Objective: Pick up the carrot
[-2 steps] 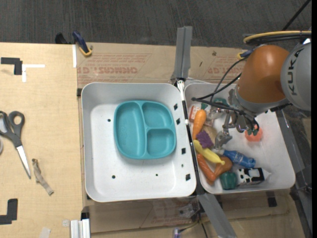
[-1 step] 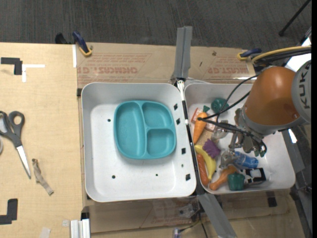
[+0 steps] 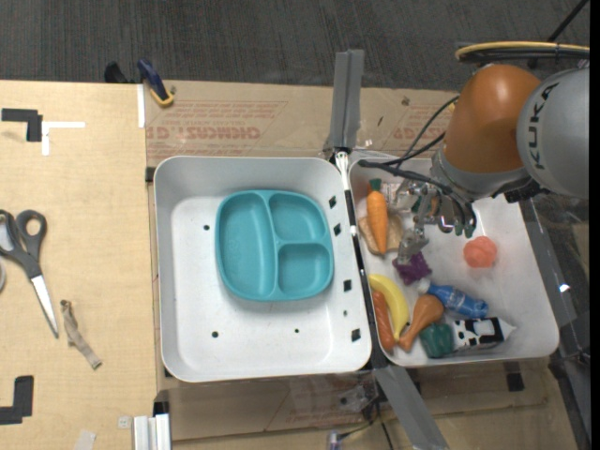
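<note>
On worktop far left, scissors [image 3: 30, 261] lie outside bins. Left bin [image 3: 178, 345] holds teal divided plate [image 3: 275, 246], compartments bare. Right bin [image 3: 536, 340] crowded: carrot [image 3: 377, 217] at its left wall, upright in view, banana [image 3: 392, 304] below, purple piece [image 3: 412, 268], blue bottle [image 3: 459, 301], pink ball [image 3: 480, 252]. Pincer [image 3: 437, 216] hovers just right of carrot, likely lining up; grip state unclear.

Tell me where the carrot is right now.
The carrot lies in the right bin, against its left wall near the back, just left of the tool and above the banana.
</note>
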Available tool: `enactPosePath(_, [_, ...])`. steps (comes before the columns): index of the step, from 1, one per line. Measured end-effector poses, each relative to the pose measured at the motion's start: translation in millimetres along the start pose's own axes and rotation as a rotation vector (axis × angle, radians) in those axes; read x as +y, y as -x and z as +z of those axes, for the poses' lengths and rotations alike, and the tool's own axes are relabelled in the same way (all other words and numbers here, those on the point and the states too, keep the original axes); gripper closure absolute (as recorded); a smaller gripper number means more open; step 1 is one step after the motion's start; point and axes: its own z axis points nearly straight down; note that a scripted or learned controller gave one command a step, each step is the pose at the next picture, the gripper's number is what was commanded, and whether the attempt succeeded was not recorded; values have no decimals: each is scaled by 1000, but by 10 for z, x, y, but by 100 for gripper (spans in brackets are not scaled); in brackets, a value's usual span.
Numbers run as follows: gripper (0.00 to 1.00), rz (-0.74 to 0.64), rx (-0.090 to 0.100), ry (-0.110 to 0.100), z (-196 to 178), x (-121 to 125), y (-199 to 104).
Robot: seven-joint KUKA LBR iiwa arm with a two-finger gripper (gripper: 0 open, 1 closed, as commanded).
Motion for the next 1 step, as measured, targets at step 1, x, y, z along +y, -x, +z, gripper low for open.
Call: enactPosePath(1, [0,-10,-1,-1,0,7,65])
